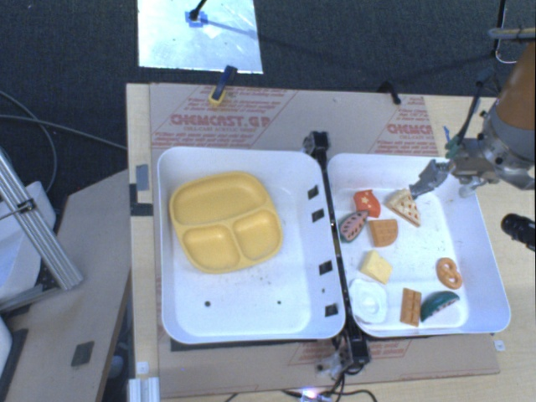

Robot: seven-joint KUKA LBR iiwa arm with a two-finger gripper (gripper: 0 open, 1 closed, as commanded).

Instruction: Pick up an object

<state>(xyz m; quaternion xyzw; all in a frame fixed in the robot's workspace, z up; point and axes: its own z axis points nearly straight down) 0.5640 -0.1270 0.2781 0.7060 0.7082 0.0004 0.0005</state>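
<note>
Near edge of right white bin: white fried-egg toy at the near-left corner, brown rectangular cracker piece beside it, dark green wedge (watermelon-like) just right of that. One row up: pale yellow cheese block and small orange pretzel, well apart. Mid-bin: tan-orange bread-like chunk, striped watermelon slice leaning near the left wall, red tomato-like piece just above both. Far side: cream triangular sandwich wedge with red edge; grey two-finger gripper sits just above-right of it, tips near or touching its far corner (can't tell which). Fingers look close together with nothing between them; can't tell for sure whether shut. Left white bin holds a yellow three-compartment plastic tray, tilted slightly, far-left of centre. Beyond the bins: cardboard sheet with red print, yellow-and-blue clip on its far edge, reflective silver panel on the dark floor.
</note>
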